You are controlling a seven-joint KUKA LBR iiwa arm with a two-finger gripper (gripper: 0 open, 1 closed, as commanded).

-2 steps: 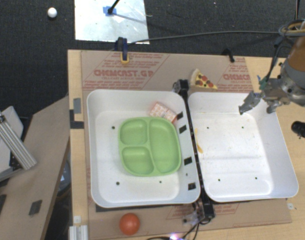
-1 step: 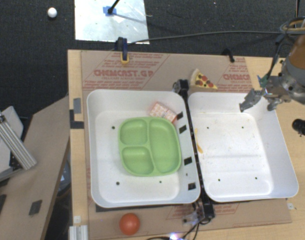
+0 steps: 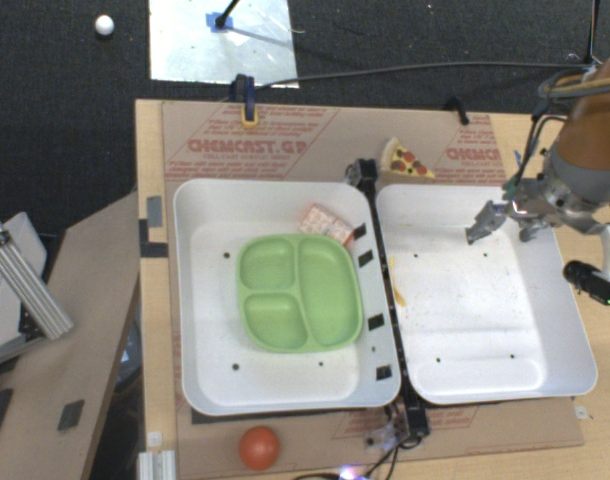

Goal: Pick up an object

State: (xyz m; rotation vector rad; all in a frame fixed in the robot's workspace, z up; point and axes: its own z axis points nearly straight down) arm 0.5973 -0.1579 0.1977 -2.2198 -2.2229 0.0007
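Two shallow white bins are set side by side on a cardboard-covered bench [image 3: 285, 133], ringed by dark carpet. The grey arm [image 3: 585, 148] is extended in from the right, its wrist bent down over the right bin [image 3: 485, 368]. The gripper [image 3: 482, 226] is held low at that bin's upper edge; how wide it is cannot be told, and nothing is seen in it. Well to the gripper's left, in the left bin [image 3: 205, 268], a green divided tray [image 3: 298, 291] and a pink block [image 3: 328, 223] are found. A pizza-slice toy [image 3: 405, 159] lies just beyond the gripper, outside the bins.
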